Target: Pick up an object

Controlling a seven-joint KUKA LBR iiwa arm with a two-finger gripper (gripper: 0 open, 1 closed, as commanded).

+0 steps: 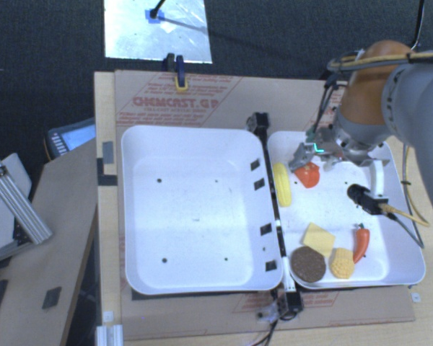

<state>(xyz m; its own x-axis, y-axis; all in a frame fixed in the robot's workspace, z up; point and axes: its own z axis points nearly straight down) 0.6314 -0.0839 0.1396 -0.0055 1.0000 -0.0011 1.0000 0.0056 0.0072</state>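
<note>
Red rounded item (308, 176) lies in the right bin (390, 262), just under the end effector (310, 154) and so close that I cannot say whether they touch; I also cannot tell whether the end effector is open, closed or gripping. Yellow corn cob (281, 184) lies just beside it toward the left bin (195, 215). Well apart from the end effector, toward the near rim: cheese wedge (318, 238), brown disc (308, 264), yellow waffle-like piece (340, 263), orange-red pepper (361, 242).
</note>
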